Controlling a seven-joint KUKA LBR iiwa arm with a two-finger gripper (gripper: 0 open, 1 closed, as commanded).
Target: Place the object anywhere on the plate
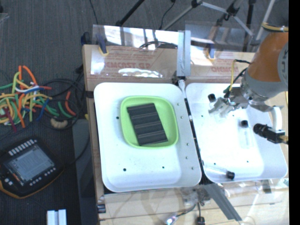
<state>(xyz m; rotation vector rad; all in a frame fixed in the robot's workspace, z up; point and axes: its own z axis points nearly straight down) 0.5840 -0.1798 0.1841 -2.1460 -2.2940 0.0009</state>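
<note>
Over the right bin (262,163) hangs the claw (218,105), touching nothing.

text: red print on cardboard wall (140,62) behind the bins | too blurred to read

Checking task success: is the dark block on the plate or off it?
On. The dark block lies flat inside the green plate, within its rim.

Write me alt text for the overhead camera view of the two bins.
A dark ridged block lies on a green plate in the left white bin. The grey and orange arm reaches in from the right, its gripper above the right bin.
</note>
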